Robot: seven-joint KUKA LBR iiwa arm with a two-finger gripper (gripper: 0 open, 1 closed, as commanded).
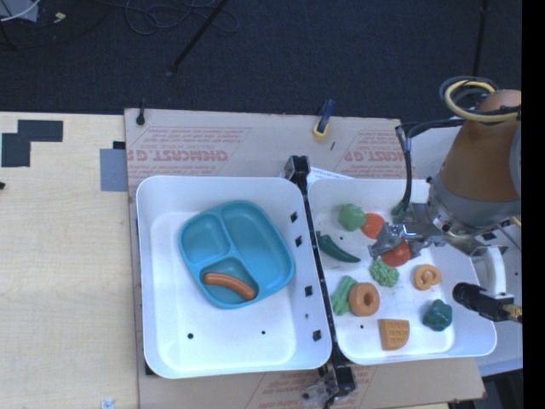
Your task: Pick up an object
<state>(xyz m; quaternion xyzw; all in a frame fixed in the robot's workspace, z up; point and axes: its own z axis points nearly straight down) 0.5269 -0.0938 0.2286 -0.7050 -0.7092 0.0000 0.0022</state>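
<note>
My gripper hangs low over the middle of the right bin. A red toy piece lies right under it, touching or nearly touching; whether it is held cannot be told. Close around it are an orange-red tomato, a light green vegetable, a broccoli floret and a dark green chili. Further toward the front lie a brown donut, a green bean pod, a small orange ring, a teal lump and an orange cracker.
The left bin holds a blue divided plate with a sausage in its front compartment. The raised divider between the bins runs just left of the chili. The arm comes in over the right bin's far right corner.
</note>
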